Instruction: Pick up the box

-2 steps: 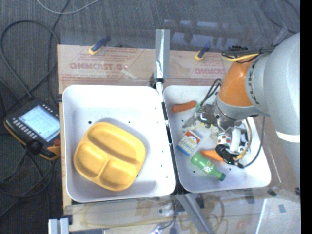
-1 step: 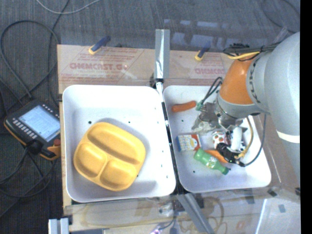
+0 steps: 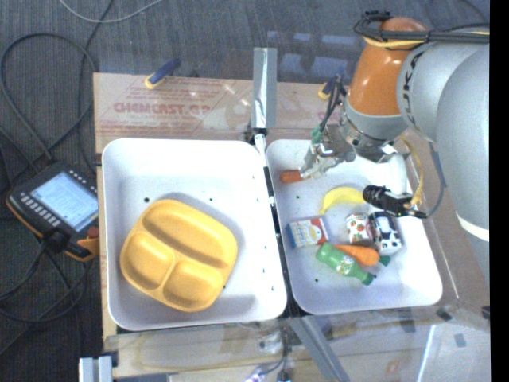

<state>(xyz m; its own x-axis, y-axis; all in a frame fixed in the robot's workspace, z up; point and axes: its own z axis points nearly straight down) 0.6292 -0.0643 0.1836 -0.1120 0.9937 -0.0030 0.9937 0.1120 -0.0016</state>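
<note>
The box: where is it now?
The box lies in the right bin, near its left wall, beside the green bottle and below the banana.

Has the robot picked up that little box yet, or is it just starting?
Nothing looks done yet: the box lies flat on the right bin's floor, beside the green bottle. The hand hangs near the bin's far left corner, apart from the box. Reaching, gripping and lifting remain.
</note>
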